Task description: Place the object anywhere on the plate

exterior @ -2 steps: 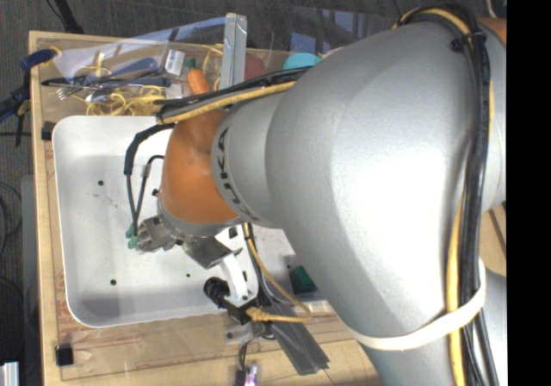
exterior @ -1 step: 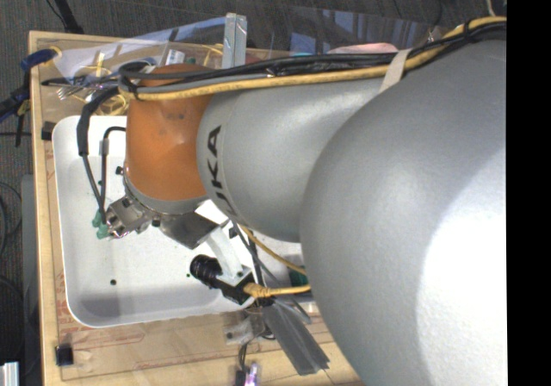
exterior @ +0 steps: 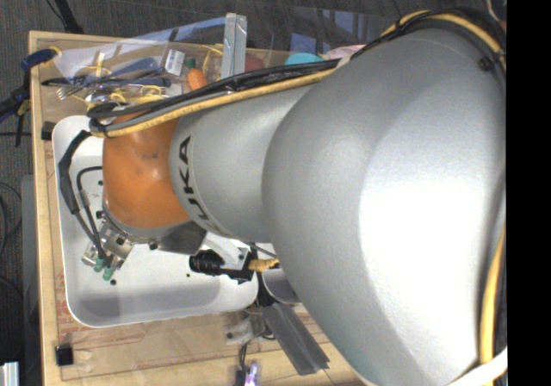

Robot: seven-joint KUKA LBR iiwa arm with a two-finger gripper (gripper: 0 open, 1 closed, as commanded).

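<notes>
Over the white bin (exterior: 129, 307), the end effector (exterior: 105, 257) hangs low near its left wall; I cannot tell its state. Neither plate nor object is identifiable, so placement looks unfinished.

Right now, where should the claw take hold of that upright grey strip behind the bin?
Probably its top end, coming from above. The strip stands upright in the clutter behind the bin, and its upper part is free while the arm covers its foot. It looks flat and thin, so closing across the thin faces seems safest.
</notes>
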